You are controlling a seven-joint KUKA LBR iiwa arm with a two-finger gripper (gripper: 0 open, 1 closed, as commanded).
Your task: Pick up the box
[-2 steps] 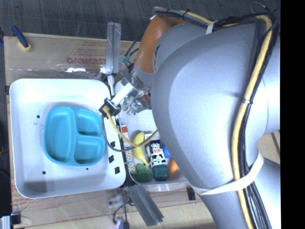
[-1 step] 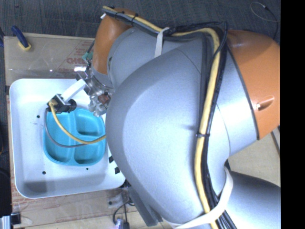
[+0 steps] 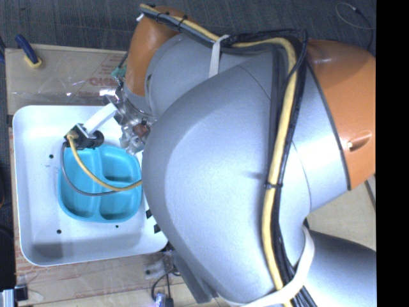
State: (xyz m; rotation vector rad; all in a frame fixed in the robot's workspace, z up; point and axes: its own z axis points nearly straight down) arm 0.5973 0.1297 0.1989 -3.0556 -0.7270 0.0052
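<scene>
A light blue box (image 3: 105, 187) with two shallow compartments lies in the left white bin (image 3: 35, 171), towards its right side. My gripper (image 3: 132, 135) hangs at the box's upper right corner, just above its rim, under the orange wrist band. No object shows in its grasp. The arm's big grey body covers the box's right edge.
The arm's bulk hides the right part of the bench and the second bin. A small blue and yellow tool (image 3: 27, 50) lies on the brown board (image 3: 70, 69) beyond the left bin's far rim. Bare white bin floor shows left of and in front of the box.
</scene>
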